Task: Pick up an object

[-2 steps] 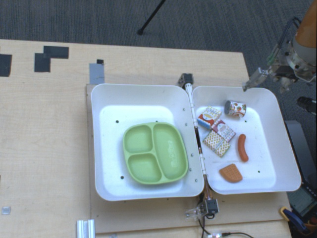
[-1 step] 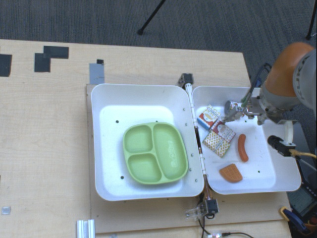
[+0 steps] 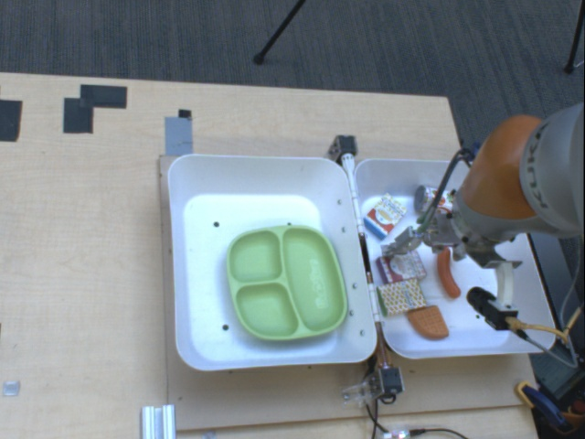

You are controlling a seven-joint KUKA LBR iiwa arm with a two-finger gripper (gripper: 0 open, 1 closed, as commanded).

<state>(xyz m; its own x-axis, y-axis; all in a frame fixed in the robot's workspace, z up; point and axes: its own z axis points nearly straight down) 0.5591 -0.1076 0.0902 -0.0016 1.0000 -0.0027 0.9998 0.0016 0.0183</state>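
Objects lie unlifted in the right bin point(image 3: 475, 344), at three o'clock from the green tray point(image 3: 288, 282), and we cannot tell whether the pincer point(image 3: 409, 239) hovering above them is open, so picking remains.

A cluster of small objects is found in the right bin point(image 3: 457, 341), along its left side. A white packet with blue and red print point(image 3: 384, 214) lies farthest from the camera. A dark red patterned packet point(image 3: 402, 268) is located nearer, and a checkered multicoloured packet point(image 3: 400, 295) lies just beside it. An orange-brown wedge-shaped item point(image 3: 428, 322) rests nearest the camera. A red sausage-shaped item point(image 3: 447, 274) is positioned to the right of the packets.
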